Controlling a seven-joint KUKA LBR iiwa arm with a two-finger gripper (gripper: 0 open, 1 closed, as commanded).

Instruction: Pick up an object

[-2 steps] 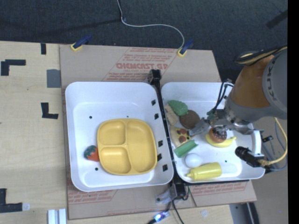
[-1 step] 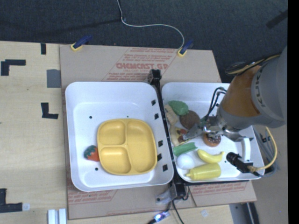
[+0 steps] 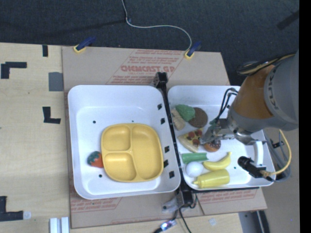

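The right bin (image 3: 243, 181) holds several toy foods: a green leafy piece (image 3: 185, 112), a brown cookie (image 3: 198, 117), a pizza slice (image 3: 190, 139), a green bean (image 3: 194, 157), a white egg (image 3: 194, 169), a banana (image 3: 217, 162) and a yellow bottle (image 3: 212, 179). My gripper (image 3: 212, 136) is down in this bin, over a small reddish-brown piece (image 3: 213, 146) just right of the pizza slice. The grey arm with its orange band (image 3: 252, 97) comes in from the right.
The left bin (image 3: 80, 101) holds a yellow divided plate (image 3: 131, 152) and a small red and green strawberry-like toy (image 3: 95, 159) by the plate's left edge. A black divider clip (image 3: 161, 79) sits between the bins. Cardboard lies under both bins.
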